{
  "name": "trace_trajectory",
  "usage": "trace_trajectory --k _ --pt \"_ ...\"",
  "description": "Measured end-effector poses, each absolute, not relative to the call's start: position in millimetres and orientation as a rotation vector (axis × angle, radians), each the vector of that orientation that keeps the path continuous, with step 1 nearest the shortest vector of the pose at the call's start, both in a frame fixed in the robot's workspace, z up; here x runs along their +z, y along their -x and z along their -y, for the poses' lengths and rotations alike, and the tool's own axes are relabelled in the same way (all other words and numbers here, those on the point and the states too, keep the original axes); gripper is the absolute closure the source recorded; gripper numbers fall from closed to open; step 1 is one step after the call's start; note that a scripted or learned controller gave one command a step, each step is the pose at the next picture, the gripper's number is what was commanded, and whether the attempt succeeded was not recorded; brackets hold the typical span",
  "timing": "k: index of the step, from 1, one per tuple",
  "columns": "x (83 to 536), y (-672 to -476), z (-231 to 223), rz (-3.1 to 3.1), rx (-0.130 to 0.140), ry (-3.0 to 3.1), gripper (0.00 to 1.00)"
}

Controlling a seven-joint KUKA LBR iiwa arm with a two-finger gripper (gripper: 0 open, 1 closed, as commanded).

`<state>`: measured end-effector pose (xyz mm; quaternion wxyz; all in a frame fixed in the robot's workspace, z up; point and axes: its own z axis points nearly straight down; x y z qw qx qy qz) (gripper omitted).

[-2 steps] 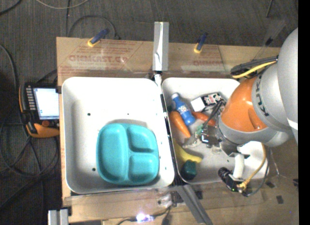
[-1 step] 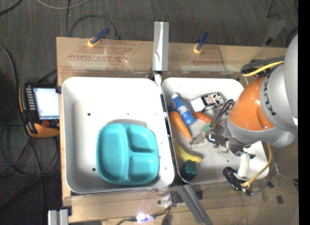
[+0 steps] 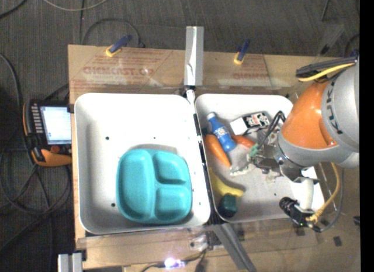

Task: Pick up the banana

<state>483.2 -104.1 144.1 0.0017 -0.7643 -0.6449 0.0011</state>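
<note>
the banana (image 3: 225, 186) lies low in the right bin (image 3: 274, 206), down and to the left of the pincer (image 3: 252, 161), with its yellow body running toward a dark green piece (image 3: 228, 205) that sits just beside its lower end. from where i stand the pincer hangs over the middle of that bin, well short of the fruit, and i cannot tell whether it is released or clenched, because the wrist hardware blurs together under the orange band. nothing is visibly held in it. to do this step well i'd judge the arm (image 3: 324, 124) needs to shift down-left until it sits over the banana's middle, turn so the grip closes across the narrow width rather than along the length, then descend straight. the orange carrot (image 3: 218, 150) and the blue bottle (image 3: 221, 129) lie up and to the left of the pincer, close to the bin wall, so the approach should stay clear of them. the arm itself reaches in bent, its grey bulk leaning over the bin's right side. the teal tray (image 3: 155, 186) rests far to the left in the other bin.
</note>
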Motion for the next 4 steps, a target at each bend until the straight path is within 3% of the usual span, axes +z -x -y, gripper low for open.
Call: trace_trajectory --k 1,2,3,4 --pt "182.6 -483.3 23.3 2.044 0.004 2.382 0.0" --pt "182.9 -482.8 66.8 2.257 0.008 2.183 0.0" --pt "183.0 -483.7 48.2 2.368 0.006 2.064 0.0" --pt "182.8 -482.9 78.8 2.582 0.006 1.785 0.0"
